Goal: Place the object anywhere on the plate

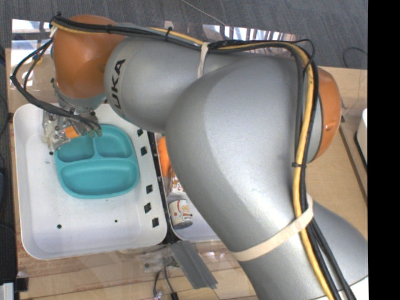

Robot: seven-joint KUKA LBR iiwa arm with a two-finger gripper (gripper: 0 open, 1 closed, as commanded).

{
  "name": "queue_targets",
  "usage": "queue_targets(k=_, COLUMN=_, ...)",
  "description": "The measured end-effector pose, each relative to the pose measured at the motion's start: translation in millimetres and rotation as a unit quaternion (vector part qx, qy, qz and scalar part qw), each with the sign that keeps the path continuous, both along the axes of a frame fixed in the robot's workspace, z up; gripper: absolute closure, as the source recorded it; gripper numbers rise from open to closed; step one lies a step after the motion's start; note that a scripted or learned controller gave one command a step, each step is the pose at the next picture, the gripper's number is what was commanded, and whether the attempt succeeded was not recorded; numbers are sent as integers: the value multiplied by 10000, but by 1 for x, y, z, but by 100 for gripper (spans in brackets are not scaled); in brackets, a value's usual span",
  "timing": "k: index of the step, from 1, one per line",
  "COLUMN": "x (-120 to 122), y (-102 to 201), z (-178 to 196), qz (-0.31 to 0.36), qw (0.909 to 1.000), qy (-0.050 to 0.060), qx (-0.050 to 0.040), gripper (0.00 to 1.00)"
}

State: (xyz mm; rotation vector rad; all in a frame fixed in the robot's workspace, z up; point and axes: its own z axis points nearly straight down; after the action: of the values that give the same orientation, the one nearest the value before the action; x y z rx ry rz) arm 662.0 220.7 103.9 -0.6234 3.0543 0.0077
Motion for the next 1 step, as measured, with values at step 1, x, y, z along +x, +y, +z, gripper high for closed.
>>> queue_targets(k=1, x=-4, y=-27, z=56, qz=2502, qw=9682, qy=60, qx=-73, gripper=100)
